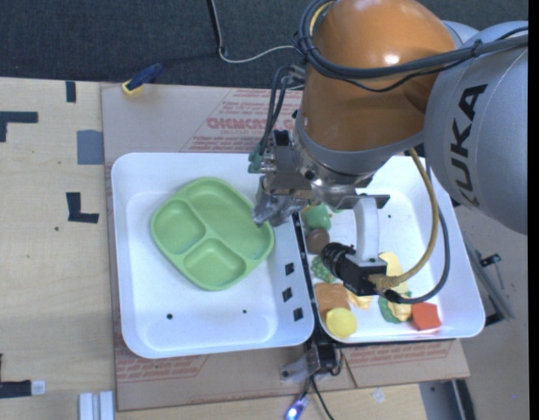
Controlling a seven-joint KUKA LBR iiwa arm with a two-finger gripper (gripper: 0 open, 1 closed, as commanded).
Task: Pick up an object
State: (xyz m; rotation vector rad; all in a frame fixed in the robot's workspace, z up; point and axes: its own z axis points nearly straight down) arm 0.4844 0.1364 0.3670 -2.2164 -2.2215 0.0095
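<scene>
Gripper [271, 201] hangs low at the seam between the two bins, right at the near rim of the green plate [208, 233]. The wrist's bulk hides its tip, so whether it is open or closed, or has hold of anything, cannot be told. The plate, probably the nearest candidate to pick, lies flat in the left bin [147, 315], turned at a slant, with its right edge close to the dividing walls [291, 278].

The main risk is a weak hold. The plate is broad and shallow, and caught by one thin rim it would likely pivot or slip free on the lift. The walls are just beside the gripper, so a small sideways error could land it on a bin edge instead of the plate. On the other side, in the right bin [405, 206], a green piece [317, 216] and a brown piece [318, 240] sit near enough to be knocked.

Room is best in the left bin, whose floor is bare to the left of and in front of the plate. The right bin's front corner is crowded, with a yellow ball [341, 323] and an orange block [426, 316]. Straight up looks the safest way out.
</scene>
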